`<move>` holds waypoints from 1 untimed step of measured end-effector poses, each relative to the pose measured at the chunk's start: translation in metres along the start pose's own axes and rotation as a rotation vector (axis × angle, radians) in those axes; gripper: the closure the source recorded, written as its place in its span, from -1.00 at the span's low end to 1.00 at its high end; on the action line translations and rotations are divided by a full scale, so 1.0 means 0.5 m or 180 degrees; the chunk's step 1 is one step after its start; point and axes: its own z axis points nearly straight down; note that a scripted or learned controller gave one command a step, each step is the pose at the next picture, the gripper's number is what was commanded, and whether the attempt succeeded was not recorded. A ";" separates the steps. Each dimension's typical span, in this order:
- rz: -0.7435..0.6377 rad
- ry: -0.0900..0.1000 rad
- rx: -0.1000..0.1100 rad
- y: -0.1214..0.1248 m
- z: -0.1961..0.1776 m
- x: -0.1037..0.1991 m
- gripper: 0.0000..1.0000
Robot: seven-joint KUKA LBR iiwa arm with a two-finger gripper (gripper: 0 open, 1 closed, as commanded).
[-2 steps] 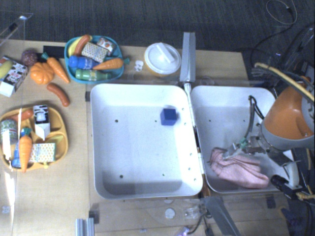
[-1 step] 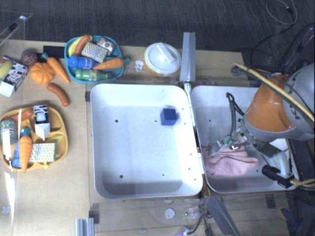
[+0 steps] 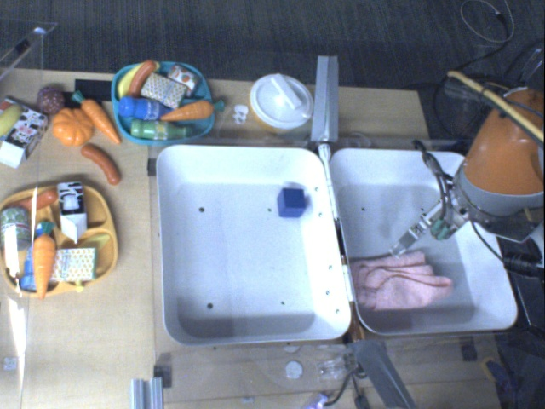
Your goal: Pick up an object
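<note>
A pink cloth (image 3: 400, 284) lies crumpled in the right bin (image 3: 485, 313), near its front wall. My gripper (image 3: 407, 242) reaches in from the right and slants down to the left. Its tip sits just above the cloth's upper left edge, and I cannot tell if it touches. A small blue cube (image 3: 292, 201) rests in the left bin (image 3: 213, 313), toward the back right, well away from the gripper.
A metal divider (image 3: 324, 100) runs between the bins at the back. A white lid (image 3: 282, 99) sits behind the left bin. Toy food fills a blue bowl (image 3: 162, 100) and a yellow plate (image 3: 60, 237) on the bench at left. Cables hang at the right.
</note>
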 end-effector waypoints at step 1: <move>-0.0030 -0.0030 -0.0027 -0.070 0.145 -0.056 -1.00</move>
